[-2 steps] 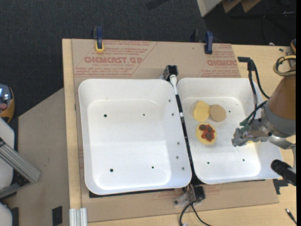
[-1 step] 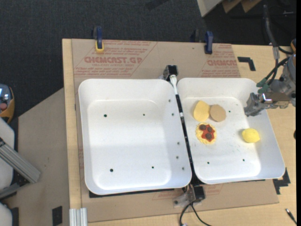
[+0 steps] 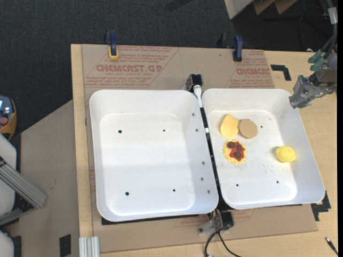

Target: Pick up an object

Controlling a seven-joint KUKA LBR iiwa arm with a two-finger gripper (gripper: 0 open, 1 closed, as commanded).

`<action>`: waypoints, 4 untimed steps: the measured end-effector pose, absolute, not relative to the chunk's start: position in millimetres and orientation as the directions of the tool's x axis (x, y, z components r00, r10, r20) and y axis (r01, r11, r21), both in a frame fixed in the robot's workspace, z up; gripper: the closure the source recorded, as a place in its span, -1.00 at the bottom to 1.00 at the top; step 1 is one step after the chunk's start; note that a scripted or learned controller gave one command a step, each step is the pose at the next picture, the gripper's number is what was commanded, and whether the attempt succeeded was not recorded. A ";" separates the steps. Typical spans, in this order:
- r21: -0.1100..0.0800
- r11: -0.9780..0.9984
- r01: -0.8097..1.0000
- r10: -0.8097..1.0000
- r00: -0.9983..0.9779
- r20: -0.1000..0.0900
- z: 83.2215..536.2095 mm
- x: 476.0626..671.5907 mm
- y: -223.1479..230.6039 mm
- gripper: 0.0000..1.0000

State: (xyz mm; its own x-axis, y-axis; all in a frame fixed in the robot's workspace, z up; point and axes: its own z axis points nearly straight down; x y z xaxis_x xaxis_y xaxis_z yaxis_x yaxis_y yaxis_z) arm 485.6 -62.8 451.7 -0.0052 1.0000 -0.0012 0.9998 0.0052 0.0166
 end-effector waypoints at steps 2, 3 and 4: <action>0.007 0.004 1.000 1.000 -0.004 0.000 493.0 479.8 3.8 1.00; 0.006 0.001 1.000 1.000 -0.001 -0.001 501.8 480.3 2.4 1.00; 0.010 0.002 1.000 1.000 -0.002 -0.001 512.2 481.0 2.7 1.00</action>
